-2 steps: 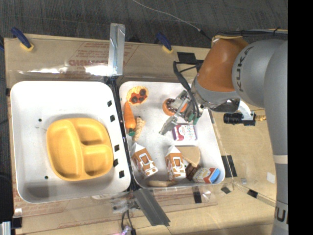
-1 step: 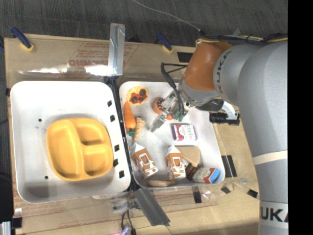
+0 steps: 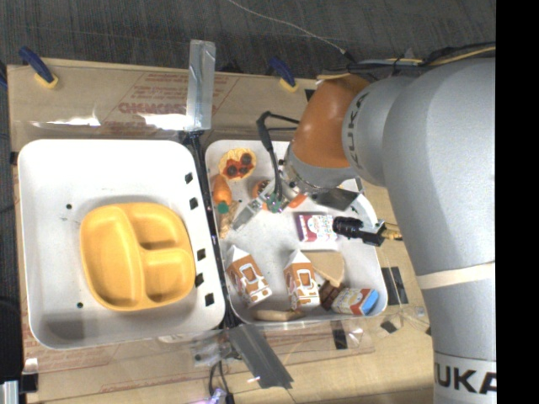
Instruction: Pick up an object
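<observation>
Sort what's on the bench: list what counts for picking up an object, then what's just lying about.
For the job:
- gripper, low in the right bin
- carrot
- pizza slice
- two small cartons
- purple box

Lying about:
- yellow tray in the left bin
- blue clamps
- grey tape

Bulky grey arm (image 3: 438,183) with an orange band (image 3: 324,129) (black "KUKA" lettering near its base).

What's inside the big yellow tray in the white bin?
The yellow tray in the left bin has three bare compartments with nothing in them. The bin floor under the tray is covered.
</observation>
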{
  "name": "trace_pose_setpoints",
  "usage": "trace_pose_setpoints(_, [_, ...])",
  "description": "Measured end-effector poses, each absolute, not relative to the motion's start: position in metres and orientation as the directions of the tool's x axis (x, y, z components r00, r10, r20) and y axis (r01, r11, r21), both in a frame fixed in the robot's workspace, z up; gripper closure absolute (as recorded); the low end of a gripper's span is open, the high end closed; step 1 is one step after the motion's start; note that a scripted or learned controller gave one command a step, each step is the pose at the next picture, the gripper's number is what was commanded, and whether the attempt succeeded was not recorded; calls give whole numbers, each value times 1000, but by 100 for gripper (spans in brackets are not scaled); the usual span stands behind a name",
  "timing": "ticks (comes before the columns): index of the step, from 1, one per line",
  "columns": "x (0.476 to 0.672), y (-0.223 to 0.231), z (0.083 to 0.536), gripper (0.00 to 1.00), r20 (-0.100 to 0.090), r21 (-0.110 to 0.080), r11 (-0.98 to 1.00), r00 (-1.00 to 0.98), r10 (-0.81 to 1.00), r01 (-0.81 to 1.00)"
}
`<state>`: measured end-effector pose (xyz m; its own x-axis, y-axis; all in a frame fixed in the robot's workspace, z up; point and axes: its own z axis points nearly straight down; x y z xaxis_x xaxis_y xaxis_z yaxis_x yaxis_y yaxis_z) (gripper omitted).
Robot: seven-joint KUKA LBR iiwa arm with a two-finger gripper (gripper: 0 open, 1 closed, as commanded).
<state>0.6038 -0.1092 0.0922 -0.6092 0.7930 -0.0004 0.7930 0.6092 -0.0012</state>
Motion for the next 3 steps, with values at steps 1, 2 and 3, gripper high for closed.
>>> trace_pose_setpoints(1, [525, -103, 92, 0, -1, 1, 287, -287, 958, 958])
trace_pose_setpoints(2, [583, -103, 148, 0, 0, 1, 190, -190, 982, 982])
trace_pose_setpoints(3, [581, -144, 108, 0, -3, 8, 255, -255, 967, 967])
